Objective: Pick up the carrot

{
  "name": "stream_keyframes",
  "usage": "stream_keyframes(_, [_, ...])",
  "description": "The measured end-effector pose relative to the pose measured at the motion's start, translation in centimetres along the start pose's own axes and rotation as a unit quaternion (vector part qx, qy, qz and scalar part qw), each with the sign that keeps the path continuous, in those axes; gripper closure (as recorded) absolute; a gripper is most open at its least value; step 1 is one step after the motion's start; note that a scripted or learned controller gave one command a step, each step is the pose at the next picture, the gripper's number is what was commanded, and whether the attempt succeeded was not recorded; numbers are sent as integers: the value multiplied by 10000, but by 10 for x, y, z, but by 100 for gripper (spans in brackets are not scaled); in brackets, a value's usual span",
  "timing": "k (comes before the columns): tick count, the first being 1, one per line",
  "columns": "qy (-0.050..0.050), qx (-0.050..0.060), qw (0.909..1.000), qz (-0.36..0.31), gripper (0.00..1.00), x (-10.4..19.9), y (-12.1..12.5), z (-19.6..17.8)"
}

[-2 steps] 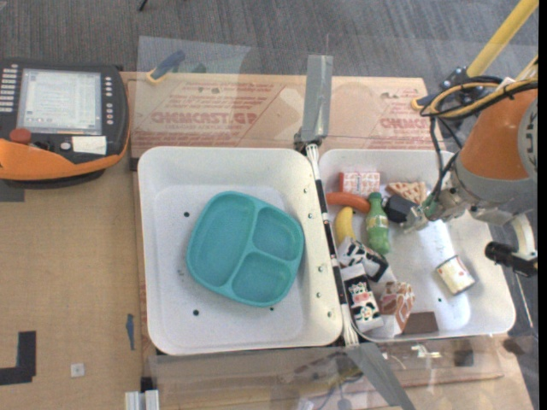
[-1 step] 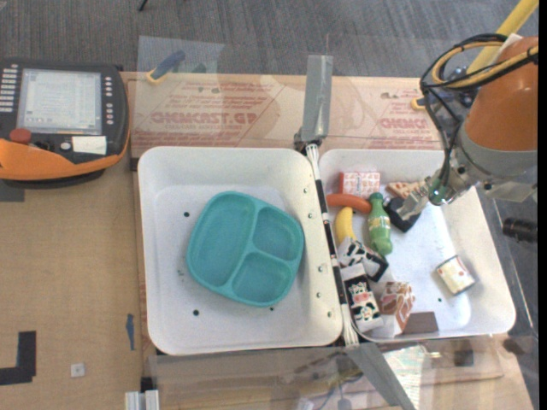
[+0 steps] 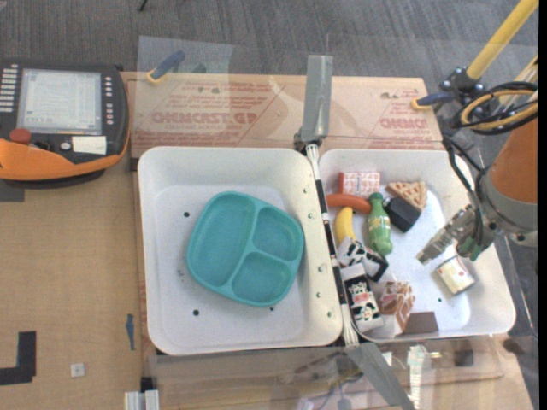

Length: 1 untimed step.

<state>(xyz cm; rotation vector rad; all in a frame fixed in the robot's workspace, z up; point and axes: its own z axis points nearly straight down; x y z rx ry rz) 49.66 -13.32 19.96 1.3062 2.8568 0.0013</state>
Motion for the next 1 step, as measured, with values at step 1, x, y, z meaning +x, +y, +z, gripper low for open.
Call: stream_keyframes(1, [-17,-17,10000,5,100,-1,1,-10])
